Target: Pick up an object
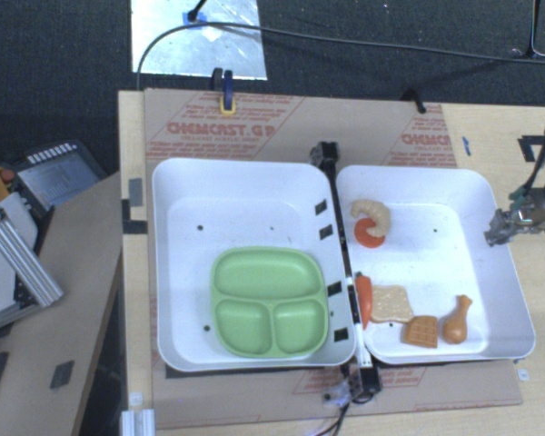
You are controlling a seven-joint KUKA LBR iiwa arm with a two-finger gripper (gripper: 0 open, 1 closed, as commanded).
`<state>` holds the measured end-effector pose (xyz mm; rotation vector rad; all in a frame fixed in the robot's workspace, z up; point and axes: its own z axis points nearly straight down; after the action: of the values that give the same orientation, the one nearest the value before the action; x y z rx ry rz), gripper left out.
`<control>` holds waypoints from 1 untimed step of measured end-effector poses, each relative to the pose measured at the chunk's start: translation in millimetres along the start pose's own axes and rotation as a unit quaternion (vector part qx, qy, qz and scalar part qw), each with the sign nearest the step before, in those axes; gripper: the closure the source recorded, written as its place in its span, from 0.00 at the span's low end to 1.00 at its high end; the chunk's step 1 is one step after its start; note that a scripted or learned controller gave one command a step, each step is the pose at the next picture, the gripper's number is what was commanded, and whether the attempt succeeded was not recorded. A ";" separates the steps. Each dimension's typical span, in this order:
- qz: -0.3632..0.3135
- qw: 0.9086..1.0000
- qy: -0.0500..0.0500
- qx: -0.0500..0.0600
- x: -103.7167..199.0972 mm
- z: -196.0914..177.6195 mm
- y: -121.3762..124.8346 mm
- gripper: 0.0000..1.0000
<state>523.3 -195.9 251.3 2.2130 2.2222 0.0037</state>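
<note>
Gripper (501, 228) at right bin (490, 271) edge — state unreadable. Best target: drumstick (457, 319), nearest — centre above before descending, avoid waffle (421, 331) beside it.

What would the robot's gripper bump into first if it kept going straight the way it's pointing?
The gripper sits at the right bin's right rim, pointing left. Probably that rim first, if it is low enough; past it, bare bin floor, then perhaps the tomato. Its height is hard to judge.
</note>
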 end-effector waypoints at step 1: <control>-0.001 1.000 0.001 0.002 49.5 6.4 -9.5 1.00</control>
<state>513.7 -146.5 244.7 2.2136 2.2282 0.0015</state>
